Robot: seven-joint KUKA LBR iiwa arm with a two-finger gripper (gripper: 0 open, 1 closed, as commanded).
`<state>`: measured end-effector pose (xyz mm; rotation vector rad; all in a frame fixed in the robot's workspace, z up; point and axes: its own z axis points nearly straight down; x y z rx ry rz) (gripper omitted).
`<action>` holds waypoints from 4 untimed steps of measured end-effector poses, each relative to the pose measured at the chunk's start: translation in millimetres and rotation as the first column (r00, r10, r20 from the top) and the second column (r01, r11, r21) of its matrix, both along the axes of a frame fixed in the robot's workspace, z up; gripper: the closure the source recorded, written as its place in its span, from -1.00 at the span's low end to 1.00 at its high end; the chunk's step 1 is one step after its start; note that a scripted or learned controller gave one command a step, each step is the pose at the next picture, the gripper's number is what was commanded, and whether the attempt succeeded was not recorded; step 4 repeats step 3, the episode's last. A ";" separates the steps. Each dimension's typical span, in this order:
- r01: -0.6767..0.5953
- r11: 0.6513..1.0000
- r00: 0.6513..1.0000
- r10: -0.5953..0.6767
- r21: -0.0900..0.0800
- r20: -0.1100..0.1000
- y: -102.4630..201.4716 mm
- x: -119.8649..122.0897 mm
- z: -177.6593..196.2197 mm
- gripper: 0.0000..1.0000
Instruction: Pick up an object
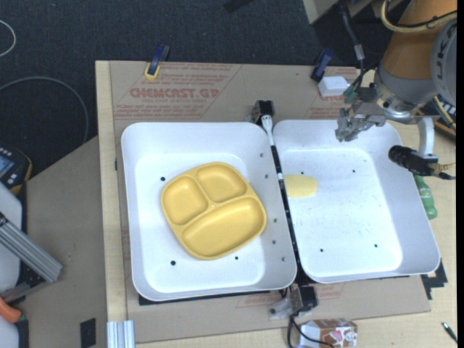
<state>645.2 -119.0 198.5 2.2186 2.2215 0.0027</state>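
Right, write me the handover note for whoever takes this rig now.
Gripper: above the far edge of the right bin, nothing seen in it.
Yellow divided plate: flat in the left bin, untouched.
Small pale yellow piece: in the right bin, by its left wall, well short of the gripper.
Done: nothing picked up.
Left: choose an object, descend, grasp, lift.

You have a yellow plastic three-compartment tray lying flat and face up in the middle of the left white bin, turned slightly askew to the bin's edges. In the right white bin you see a small pale yellow flattish piece lying against the left edge, about midway along it.
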 end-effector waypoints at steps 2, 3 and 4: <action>-0.004 1.000 1.000 0.004 0.002 0.001 93.8 -107.6 140.5 1.00; -0.010 1.000 1.000 0.010 0.004 0.003 173.7 -150.7 186.8 1.00; -0.010 1.000 1.000 0.010 0.004 0.003 173.7 -150.7 186.8 1.00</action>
